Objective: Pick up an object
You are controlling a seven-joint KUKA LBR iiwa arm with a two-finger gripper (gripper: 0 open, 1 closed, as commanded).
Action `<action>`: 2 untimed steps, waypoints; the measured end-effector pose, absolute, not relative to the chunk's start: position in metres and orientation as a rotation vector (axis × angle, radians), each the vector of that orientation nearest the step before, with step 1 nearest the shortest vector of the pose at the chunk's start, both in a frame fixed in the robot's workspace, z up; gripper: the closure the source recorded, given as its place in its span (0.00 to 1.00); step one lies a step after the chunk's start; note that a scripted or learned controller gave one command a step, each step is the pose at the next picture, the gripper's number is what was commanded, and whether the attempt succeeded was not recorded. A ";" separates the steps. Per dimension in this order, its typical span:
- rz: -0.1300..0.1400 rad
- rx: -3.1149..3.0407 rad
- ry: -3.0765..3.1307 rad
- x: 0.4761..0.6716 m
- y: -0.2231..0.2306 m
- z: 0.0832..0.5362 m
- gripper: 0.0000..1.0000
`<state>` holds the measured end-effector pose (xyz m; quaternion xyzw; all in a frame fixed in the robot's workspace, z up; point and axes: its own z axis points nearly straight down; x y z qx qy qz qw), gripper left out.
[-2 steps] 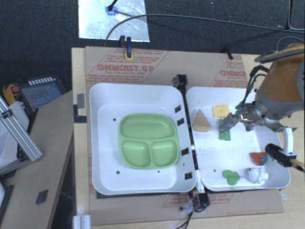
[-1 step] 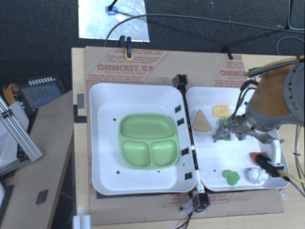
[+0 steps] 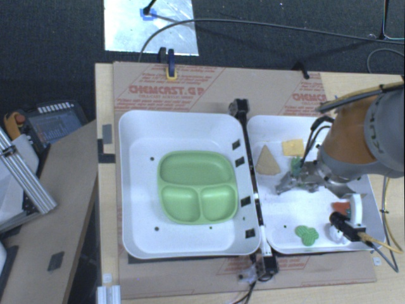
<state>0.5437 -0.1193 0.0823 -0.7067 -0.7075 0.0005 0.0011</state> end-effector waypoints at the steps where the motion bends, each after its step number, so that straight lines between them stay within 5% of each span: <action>1: -0.002 -2.221 -2.225 0.545 -0.120 0.095 1.00; 2: -0.007 -2.223 -2.230 0.552 -0.123 0.158 1.00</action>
